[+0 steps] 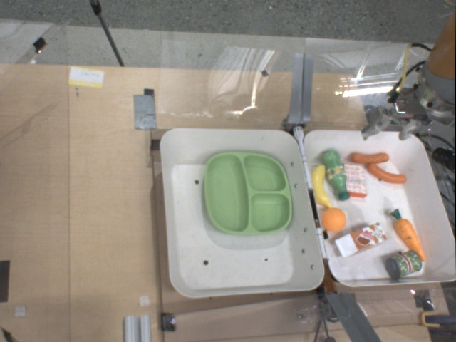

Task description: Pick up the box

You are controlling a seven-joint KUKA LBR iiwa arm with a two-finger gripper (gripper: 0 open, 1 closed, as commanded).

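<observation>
In the right bin [430, 168], a small red and white box [355, 180] lies beside a green bottle [333, 174]. A second, longer white and orange box [362, 239] lies flat nearer the front, just right of an orange [333, 220]. My gripper [391, 127] hangs over the bin's back edge at the upper right, above and behind both boxes. Its two grey fingers [372, 126] are spread apart and open, with nothing between them.
Two red sausages [377, 166], a banana [320, 188], a carrot [408, 236] and a green can [404, 264] share the right bin. A green divided plate [248, 192] sits in the left bin [178, 262]. A grey post [301, 91] stands behind the bins.
</observation>
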